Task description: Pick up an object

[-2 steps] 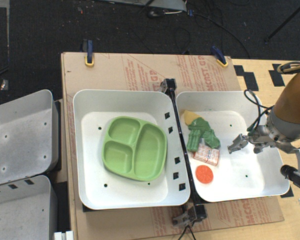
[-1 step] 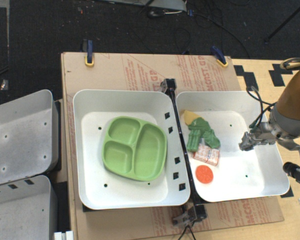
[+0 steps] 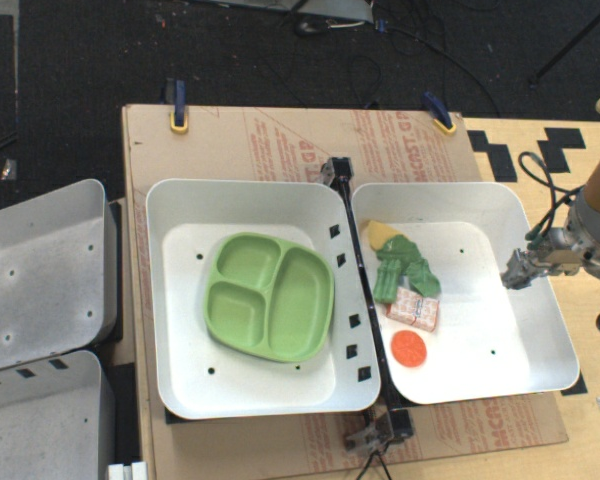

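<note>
In the right bin (image 3: 500, 368), toward its left side, lies a cluster of small objects. A yellow piece (image 3: 380, 234) is at the top. Below it is a green toy (image 3: 402, 268), then a pink-and-white packet (image 3: 415, 309), and a flat orange-red disc (image 3: 409, 348) lies nearest the front. My gripper (image 3: 520, 269) hovers at the bin's right wall, well to the right of the cluster, with nothing seen between its fingers. The left bin (image 3: 170, 368) holds a green divided tray (image 3: 270, 296).
Both bins rest on a cardboard sheet (image 3: 280, 143) held by clamps (image 3: 178, 108) at the back. Grey metal panels (image 3: 40, 268) lie to the left of the bench. A black divider (image 3: 358, 288) runs between the bins. Cables trail at the right beside the arm (image 3: 590, 218).
</note>
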